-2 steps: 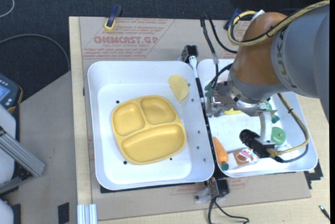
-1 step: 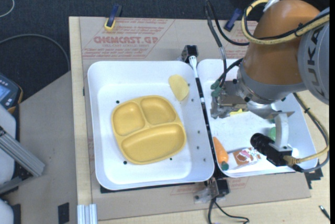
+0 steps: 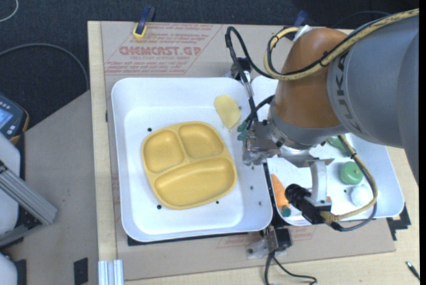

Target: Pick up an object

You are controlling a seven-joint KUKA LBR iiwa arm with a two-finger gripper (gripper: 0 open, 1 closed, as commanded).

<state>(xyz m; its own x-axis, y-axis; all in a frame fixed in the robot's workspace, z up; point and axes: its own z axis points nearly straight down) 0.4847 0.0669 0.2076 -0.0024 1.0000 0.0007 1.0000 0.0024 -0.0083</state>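
Bins sit side by side on the bench; the left bin [image 3: 126, 144] holds a yellow divided plate [image 3: 190, 164] and, just beyond the plate, a small pale yellow piece [image 3: 227, 110]. Right of the plate, past the bin's wall, the arm [image 3: 319, 84] hangs over the right bin [image 3: 393, 194], near a carrot [image 3: 279, 192] and a green piece [image 3: 351, 174].

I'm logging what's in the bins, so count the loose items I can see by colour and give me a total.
Yellow: 2, the divided yellow plastic plate and the small pale yellow piece.
Orange: 1, the orange carrot-shaped toy.
Green: 1, the round green object.
Total: 4 in view; the arm covers much of the right bin.
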